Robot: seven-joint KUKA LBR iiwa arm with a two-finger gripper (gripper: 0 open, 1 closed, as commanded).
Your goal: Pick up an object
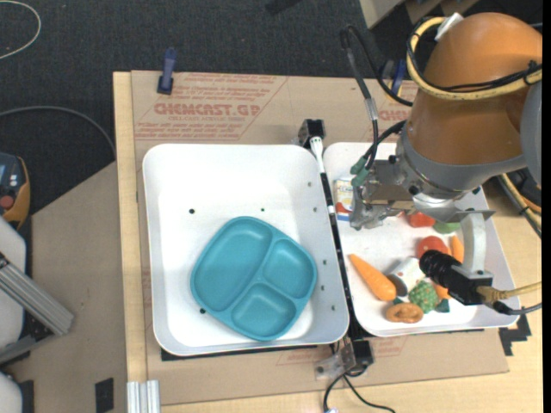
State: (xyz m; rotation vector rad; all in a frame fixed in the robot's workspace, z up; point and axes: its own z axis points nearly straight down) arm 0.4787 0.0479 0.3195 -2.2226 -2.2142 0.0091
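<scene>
The right bin [366, 312] holds several toy foods. An orange carrot [375, 276] lies near its left wall, with a green broccoli piece [423, 294] and a brown ring-shaped piece [403, 313] at the front. Further back lie a red piece [431, 246] and another red piece [420, 220], the latter partly under the arm. My gripper [365, 206] hangs low over the back left of this bin, beside a small white and red packet [344, 194]. Nothing can be seen between its fingers. The wrist hides the back of the bin.
A blue divided plate [254, 275] lies in the left bin [172, 188]. A black bar [324, 175] runs along the ridge between the two bins. The bins stand on a cardboard sheet [207, 101]. The arm's orange band [473, 76] looms over the back right.
</scene>
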